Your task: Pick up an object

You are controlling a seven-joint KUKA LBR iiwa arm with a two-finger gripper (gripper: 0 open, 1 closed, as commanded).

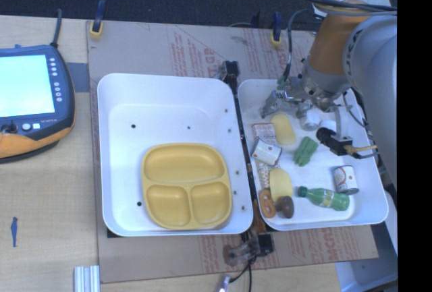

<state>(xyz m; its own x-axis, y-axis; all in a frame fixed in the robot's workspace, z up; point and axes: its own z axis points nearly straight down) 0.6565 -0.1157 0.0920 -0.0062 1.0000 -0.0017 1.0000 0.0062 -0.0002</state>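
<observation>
The right white bin (368, 216) holds several small things. Among them are a pale yellow piece (283, 129), a green piece (305, 150), a small can (345, 179), a green bottle (324, 198), a yellow lump (280, 183), a brown ring (266, 203) and a small carton (266, 151). My gripper (289, 107) hangs over the bin's far end, just above the pale yellow piece. Its fingers are spread, with nothing between them.
The left white bin (121, 102) holds a yellow divided tray (185, 184). A teach pendant with a lit screen (27, 95) lies on the bench at the far left. Clamps (96, 26) sit at the cardboard's far edge.
</observation>
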